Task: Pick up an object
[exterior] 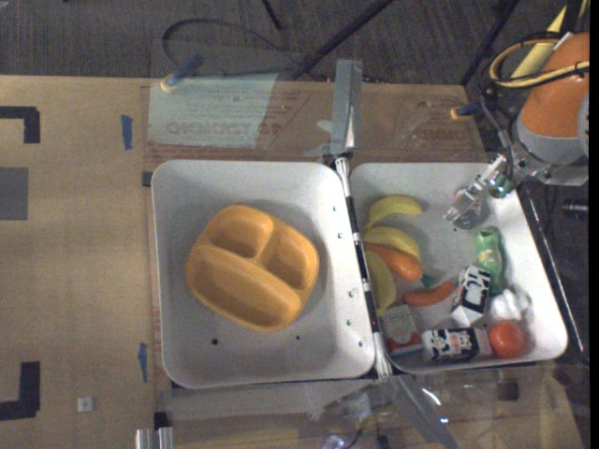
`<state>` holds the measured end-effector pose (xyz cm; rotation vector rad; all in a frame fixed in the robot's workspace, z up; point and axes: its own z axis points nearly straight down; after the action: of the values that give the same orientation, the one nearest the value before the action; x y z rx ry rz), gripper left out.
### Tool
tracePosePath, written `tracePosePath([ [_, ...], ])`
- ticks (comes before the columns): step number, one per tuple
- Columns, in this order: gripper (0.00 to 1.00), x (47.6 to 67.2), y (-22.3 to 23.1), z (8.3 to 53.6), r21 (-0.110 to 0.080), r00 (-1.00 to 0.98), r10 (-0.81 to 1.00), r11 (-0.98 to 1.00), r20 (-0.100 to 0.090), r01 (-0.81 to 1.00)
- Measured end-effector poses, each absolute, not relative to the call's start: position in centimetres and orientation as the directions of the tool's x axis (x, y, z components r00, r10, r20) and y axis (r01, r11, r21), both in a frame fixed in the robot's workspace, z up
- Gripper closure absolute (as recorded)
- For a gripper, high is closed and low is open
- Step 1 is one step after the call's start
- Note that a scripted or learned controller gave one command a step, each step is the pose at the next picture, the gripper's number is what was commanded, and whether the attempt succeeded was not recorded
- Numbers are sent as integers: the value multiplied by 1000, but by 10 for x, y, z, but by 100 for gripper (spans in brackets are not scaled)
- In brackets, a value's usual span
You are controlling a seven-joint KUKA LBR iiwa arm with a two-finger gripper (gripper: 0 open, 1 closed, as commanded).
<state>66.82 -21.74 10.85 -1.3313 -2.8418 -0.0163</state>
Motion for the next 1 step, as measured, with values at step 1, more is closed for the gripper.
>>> tracePosePath([
  [1,0,665,-188,108,5,-644,764,645,-27,764],
])
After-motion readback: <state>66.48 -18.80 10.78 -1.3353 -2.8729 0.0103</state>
